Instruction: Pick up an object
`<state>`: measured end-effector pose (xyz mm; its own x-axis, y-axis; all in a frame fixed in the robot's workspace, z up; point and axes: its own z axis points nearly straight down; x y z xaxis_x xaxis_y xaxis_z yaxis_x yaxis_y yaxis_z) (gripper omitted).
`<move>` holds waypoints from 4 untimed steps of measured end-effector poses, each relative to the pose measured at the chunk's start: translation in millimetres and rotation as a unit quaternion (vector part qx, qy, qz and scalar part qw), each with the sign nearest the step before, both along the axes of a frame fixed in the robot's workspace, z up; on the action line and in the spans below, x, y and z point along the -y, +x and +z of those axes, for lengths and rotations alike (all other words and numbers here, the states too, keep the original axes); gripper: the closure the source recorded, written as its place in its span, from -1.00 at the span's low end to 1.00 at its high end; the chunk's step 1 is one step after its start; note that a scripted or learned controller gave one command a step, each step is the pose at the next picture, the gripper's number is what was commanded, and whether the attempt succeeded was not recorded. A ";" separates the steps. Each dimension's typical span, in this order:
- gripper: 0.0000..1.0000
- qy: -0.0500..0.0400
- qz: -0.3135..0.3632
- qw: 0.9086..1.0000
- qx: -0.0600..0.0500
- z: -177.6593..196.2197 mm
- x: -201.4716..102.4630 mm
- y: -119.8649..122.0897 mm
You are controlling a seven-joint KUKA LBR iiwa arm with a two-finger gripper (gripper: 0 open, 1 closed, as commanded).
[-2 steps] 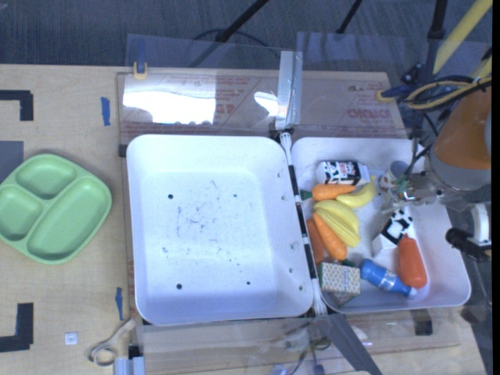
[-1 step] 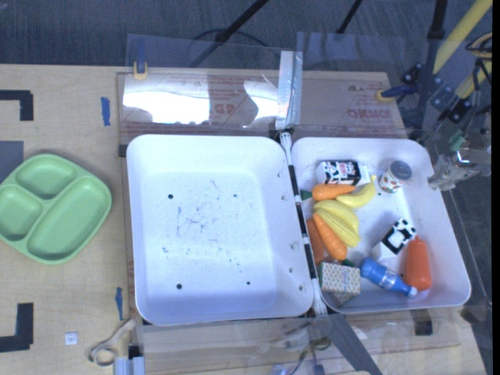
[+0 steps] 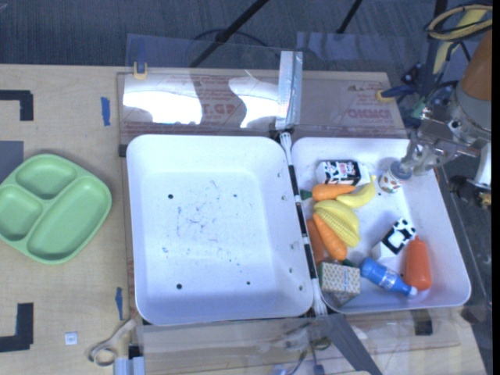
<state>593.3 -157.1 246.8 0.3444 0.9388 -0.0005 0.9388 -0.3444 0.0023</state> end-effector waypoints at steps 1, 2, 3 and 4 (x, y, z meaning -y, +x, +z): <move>1.00 -0.001 0.001 1.000 0.001 10.1 -1.1 1.0; 1.00 0.001 -0.167 0.986 -0.002 6.4 -84.6 6.0; 1.00 0.001 -0.236 0.972 -0.001 33.8 -31.7 4.1; 1.00 0.001 -0.348 0.937 -0.001 44.9 -72.8 54.8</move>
